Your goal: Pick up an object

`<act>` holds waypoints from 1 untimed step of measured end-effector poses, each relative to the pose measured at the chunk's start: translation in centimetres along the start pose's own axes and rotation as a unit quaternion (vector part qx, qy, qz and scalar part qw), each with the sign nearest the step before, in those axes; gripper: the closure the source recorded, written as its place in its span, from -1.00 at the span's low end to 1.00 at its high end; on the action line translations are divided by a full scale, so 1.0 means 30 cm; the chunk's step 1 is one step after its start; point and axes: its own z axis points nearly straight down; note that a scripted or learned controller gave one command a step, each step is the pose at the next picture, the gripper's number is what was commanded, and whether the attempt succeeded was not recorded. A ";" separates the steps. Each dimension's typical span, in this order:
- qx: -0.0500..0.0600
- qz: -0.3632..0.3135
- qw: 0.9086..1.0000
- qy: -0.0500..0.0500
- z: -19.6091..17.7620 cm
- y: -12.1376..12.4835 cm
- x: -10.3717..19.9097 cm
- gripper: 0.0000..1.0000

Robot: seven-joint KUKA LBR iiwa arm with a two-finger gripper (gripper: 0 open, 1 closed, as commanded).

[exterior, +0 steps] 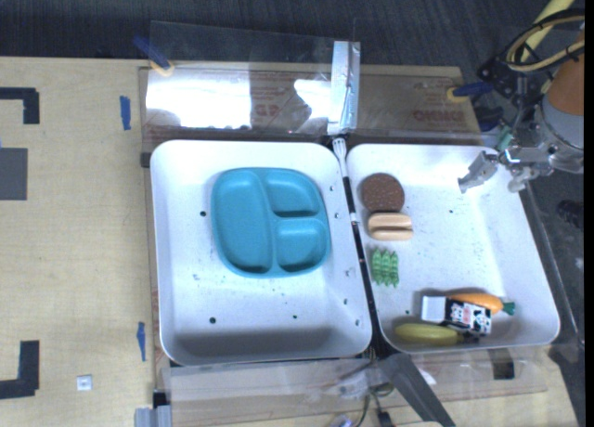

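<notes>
The right bin (520, 258) holds several small items. A brown round disc (381, 191) lies near its left wall, with a tan bun-like toy (390, 225) just below it and a small green piece (385, 266) below that. At the front lie a yellow banana (425, 333), a black-and-white box (461, 313) and an orange carrot (484, 302), bunched together. My gripper (493, 174) hangs over the bin's back right corner, well away from all the items. Its fingers stand apart and open, with nothing between them.
The left bin (176, 258) holds a blue divided tray (272, 220). A clear plastic wall (241, 91) stands behind both bins. Bare white floor lies in the middle of the right bin (455, 249), between my gripper and the items.
</notes>
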 end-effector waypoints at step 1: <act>0.001 -0.188 0.982 0.000 0.132 0.041 0.203 -1.00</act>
